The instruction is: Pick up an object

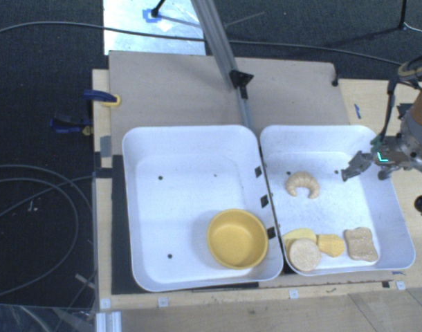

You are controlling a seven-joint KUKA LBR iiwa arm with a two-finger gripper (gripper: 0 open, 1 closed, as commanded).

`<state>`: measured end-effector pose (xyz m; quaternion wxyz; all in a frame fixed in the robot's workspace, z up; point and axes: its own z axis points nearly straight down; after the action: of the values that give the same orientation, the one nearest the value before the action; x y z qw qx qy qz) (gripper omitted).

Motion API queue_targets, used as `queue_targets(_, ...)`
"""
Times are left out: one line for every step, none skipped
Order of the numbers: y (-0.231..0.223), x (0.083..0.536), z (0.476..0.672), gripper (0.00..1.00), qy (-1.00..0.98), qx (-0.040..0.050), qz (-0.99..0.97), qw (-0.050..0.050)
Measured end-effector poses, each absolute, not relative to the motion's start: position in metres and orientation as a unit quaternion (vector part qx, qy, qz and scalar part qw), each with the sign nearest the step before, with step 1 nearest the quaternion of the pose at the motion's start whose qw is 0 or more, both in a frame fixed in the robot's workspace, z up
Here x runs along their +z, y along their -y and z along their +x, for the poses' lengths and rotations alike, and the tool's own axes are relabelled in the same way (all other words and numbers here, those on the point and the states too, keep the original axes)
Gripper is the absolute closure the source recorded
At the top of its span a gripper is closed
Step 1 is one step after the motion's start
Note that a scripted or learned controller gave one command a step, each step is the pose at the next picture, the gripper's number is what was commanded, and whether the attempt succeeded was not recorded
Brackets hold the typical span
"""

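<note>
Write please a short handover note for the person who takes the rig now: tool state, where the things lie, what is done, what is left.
Tool: above the right white bin, near its right wall, holding nothing.
Right bin: tan croissant at centre; round pale bread disc, small yellow chunk and beige toast slice along the front.
Left white bin: yellow plastic bowl.
Done: no pick.
Left: grasp and lift one thing.

bins [190,140]: 2 | bowl [237,238]: 1 | croissant [302,183]: 1 | bread slice [361,244]: 1 | other food pieces [305,254]: 3
</note>
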<state>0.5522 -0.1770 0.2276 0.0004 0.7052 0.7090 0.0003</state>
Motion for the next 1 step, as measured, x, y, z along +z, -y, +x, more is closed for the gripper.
queue_targets(0.177,0.2279,0.5524,0.0,-0.709,0.0005,0.705,0.001)
